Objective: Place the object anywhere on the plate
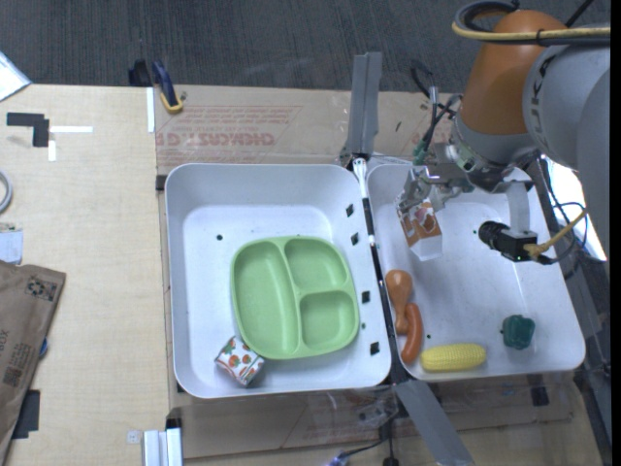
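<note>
A green divided plate (pixel 293 296) lies in the left white bin (pixel 194 260). My gripper (pixel 421 202) hangs over the upper left part of the right bin (pixel 553 357), just right of the wall between the bins. It is shut on a small white carton with a brown and orange label (pixel 425 231), which hangs tilted below the fingers. The carton is to the right of the plate and a little farther back, across the divider.
A small strawberry-print carton (pixel 240 361) lies at the plate's front left corner. The right bin holds an orange piece (pixel 398 284), a red sausage (pixel 412 330), a yellow corn cob (pixel 451 357) and a green object (pixel 518 331). A black cable fitting (pixel 500 237) sticks out beside the wrist.
</note>
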### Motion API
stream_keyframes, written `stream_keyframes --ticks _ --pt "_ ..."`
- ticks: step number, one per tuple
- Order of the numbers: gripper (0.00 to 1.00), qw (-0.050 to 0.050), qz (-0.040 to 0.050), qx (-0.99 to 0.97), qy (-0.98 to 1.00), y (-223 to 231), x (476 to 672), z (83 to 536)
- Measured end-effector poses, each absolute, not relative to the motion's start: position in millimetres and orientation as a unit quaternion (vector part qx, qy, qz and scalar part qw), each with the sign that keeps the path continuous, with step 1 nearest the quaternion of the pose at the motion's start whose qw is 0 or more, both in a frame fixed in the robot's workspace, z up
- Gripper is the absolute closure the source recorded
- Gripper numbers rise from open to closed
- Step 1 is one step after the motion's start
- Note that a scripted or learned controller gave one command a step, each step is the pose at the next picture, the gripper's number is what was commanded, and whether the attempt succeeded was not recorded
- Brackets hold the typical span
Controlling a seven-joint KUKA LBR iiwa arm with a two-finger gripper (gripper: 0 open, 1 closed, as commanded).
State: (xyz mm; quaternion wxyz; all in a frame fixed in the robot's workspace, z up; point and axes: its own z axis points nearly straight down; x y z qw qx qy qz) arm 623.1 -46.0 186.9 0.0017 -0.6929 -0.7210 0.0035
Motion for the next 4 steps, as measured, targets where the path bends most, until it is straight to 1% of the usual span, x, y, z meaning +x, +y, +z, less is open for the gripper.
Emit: stream_keyframes --ticks 1,2,3,4 --pt "1.0 -0.002 0.0006 -0.616 -0.788 24.3 593.3 191.5" --pt "1.0 -0.002 -0.0006 -0.593 -0.805 22.6 590.2 191.6" --pt "1.0 0.002 0.004 -0.68 -0.734 79.1 545.1 192.8" --pt "0.0 0.002 0.0039 -0.68 -0.733 78.8 545.2 192.9"
